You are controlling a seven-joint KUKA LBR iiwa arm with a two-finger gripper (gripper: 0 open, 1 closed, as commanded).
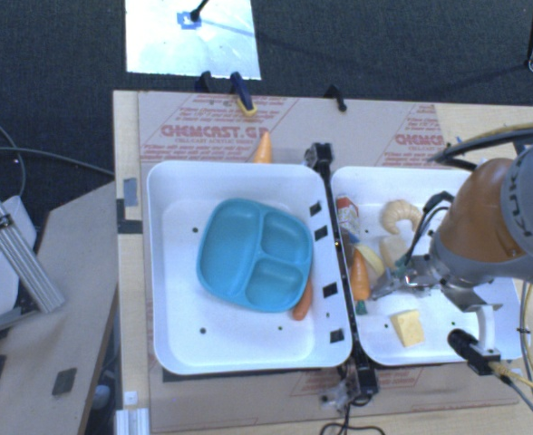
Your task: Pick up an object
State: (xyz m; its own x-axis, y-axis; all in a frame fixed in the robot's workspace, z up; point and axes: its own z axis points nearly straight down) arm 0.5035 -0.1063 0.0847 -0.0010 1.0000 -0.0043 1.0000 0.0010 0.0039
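Observation:
My gripper (386, 285) hangs low in the right bin (484, 347), at its left middle, with the grey and orange arm (489, 225) reaching in from the right. An orange carrot (361, 277) lies just left of it. A pale yellow piece (392, 252) sits just behind it. In front of the gripper lies a yellow cheese wedge (408, 327), apart from it. A tan croissant (400, 214) rests at the back of the bin. A small red and white item (346, 216) lies by the left wall.
The left bin (185, 333) holds a blue divided plate (256, 254) with a second carrot (302, 304) at its front right edge. A third carrot (263, 148) lies on the board behind the left bin. A black divider (332, 261) runs between the bins.

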